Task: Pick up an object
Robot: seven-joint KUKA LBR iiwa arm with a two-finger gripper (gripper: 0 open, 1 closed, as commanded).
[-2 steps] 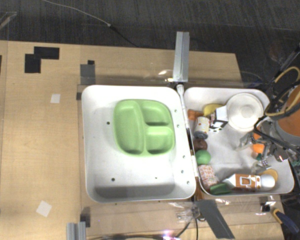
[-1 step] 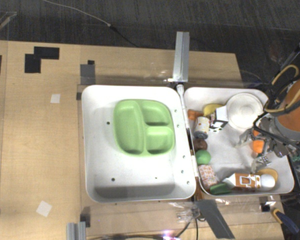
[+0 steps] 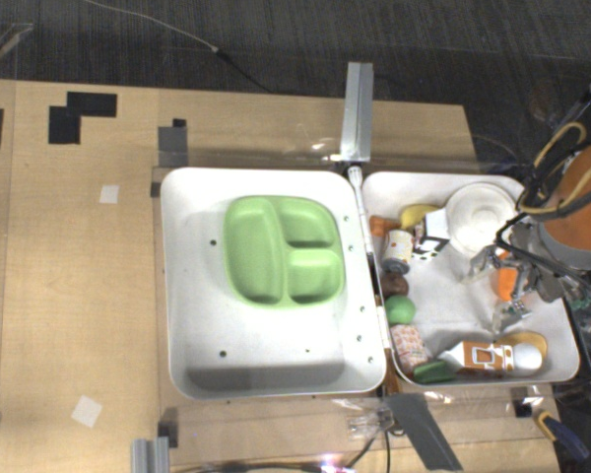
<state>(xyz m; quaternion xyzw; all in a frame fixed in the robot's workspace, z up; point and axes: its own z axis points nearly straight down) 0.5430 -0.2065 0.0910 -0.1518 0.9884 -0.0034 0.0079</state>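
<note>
Wooden and pale, the desk [image 3: 69,294] spread under both bins when you looked down on it, with black patches near its far left corner. On it, the left bin [image 3: 197,294] was the larger white shape, and the green divided tray [image 3: 282,249] lay in it upside-facing, three compartments showing, nearer the far side. Beside it, touching along the middle rail, sat the right bin [image 3: 443,294], crowded with small things.

Your arm [image 3: 581,205], grey with its orange band, reached in from the right over the right bin's far right corner. The jaws [image 3: 507,289] hung below it, over the bin's right half, close to an orange piece; you could not tell from this view whether they were wide, narrow or holding anything.

A white bowl [image 3: 481,217] sat at the far side of the right bin, just left of the arm. A bottle with an orange label [image 3: 492,357] lay on its side along the near wall, below the jaws. A green ball [image 3: 401,309] rested by the left wall, with a yellow item [image 3: 416,213] well beyond it, near the far wall. A dark green piece [image 3: 433,370] lay in the near left corner, touching the bottle's end.
</note>
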